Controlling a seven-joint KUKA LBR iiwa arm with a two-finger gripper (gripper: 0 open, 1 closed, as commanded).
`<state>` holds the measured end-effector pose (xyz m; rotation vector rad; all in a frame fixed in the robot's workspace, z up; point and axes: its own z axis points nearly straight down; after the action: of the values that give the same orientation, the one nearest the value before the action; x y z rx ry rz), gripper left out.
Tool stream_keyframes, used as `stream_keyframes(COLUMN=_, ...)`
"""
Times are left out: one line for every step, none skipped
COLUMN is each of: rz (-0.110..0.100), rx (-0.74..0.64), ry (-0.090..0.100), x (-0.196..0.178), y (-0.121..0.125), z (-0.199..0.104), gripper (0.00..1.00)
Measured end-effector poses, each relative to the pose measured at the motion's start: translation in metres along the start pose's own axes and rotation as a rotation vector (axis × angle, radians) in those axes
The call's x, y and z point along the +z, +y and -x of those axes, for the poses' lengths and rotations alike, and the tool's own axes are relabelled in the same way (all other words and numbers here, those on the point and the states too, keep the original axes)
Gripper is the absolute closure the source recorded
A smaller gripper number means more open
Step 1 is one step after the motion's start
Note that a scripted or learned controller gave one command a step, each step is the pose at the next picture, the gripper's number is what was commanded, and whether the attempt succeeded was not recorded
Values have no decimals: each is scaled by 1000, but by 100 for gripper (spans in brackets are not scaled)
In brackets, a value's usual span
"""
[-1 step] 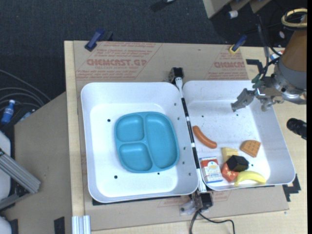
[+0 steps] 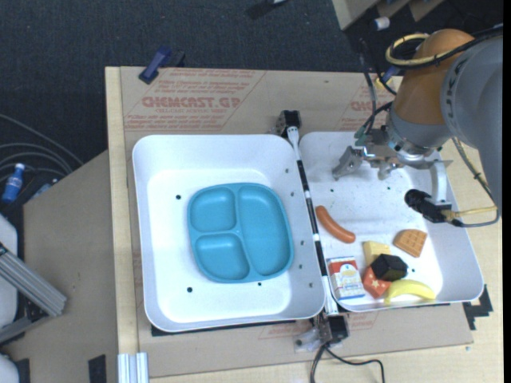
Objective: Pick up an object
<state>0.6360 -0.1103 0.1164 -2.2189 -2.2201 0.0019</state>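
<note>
Nearest the camera, a curved yellow toy banana (image 2: 411, 292) lies in the shallow white right bin (image 2: 455, 254) among other toy foods. The gripper (image 2: 375, 158) hangs well beyond it, jaws apart, empty. The approach is in hand; next, descend onto something.

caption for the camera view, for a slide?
KUKA arm's gripper hovers over the right bin, above a hot dog, waffle and banana; blue divided plate sits in the left bin.

Robot lab, white bins (image 2: 152, 214) on cardboard-topped bench (image 2: 200, 102), loose cables (image 2: 32, 134)
</note>
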Motion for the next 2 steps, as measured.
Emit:
stream_keyframes(rz=-1, rx=1, ry=0, x=29, y=-62, z=-12, gripper=0)
stream_keyframes(rz=4, rx=0, ry=-1, x=31, y=15, z=-16, gripper=0)
